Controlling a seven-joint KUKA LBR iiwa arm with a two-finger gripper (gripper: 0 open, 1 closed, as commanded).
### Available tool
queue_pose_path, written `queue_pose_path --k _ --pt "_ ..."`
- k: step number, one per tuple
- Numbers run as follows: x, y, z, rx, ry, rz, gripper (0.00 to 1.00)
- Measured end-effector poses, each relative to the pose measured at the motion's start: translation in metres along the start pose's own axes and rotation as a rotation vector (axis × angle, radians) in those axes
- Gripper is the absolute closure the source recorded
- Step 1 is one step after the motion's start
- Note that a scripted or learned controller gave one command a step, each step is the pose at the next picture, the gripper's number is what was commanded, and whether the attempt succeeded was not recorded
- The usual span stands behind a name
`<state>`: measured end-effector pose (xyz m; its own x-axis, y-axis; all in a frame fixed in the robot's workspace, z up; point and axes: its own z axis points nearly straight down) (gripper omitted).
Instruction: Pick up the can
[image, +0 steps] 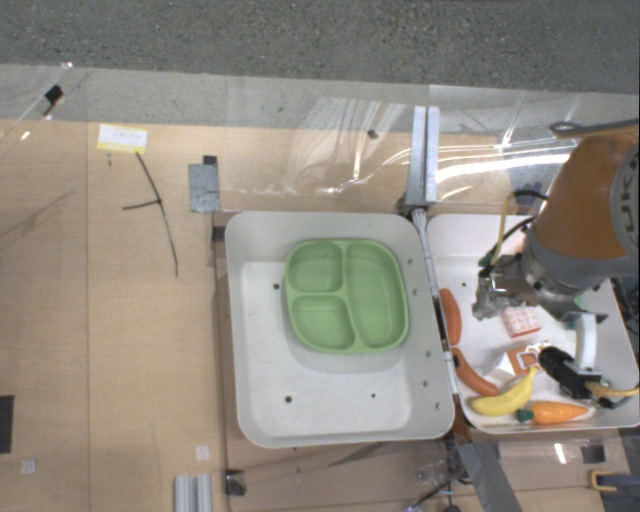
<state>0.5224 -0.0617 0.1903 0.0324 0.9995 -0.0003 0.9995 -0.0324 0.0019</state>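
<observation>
Apparently the can (520, 320) is the small pale thing with reddish print seen in the bin at the view's right (455, 235). It is just beside the hand (489, 298), on the side away from the other bin. It is too small for its pose to be made out, and contact with the hand cannot be judged. The hand is held low over this bin, and whether it is released or clenched cannot be told.

On the hand's opposite side, close by, an orange-red sausage (450, 315) is laid along the bin's wall. Further from the hand, toward the view's lower edge, a second sausage (474, 376) is found. A banana (505, 397) is placed just past it, with a carrot (556, 411) close beside it at the bin's near rim. Between the can and the banana a small orange and white piece (525, 356) is seen.

Well apart from the hand, beyond the first sausage, the other bin (260, 400) is occupied by a green divided plate (347, 295) set toward its far side. Both bins are carried side by side by the wooden desk (100, 350).
</observation>
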Motion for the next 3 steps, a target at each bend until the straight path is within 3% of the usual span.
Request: queue_pose_path --k 1,2,3 --pt "-0.046 -0.035 -0.106 -0.008 -0.001 0.048 0.0" --pt "-0.007 -0.061 -0.07 -0.005 -0.001 -0.495 0.0" --pt "-0.03 -0.019 -0.065 -0.004 -0.001 -0.055 0.0"
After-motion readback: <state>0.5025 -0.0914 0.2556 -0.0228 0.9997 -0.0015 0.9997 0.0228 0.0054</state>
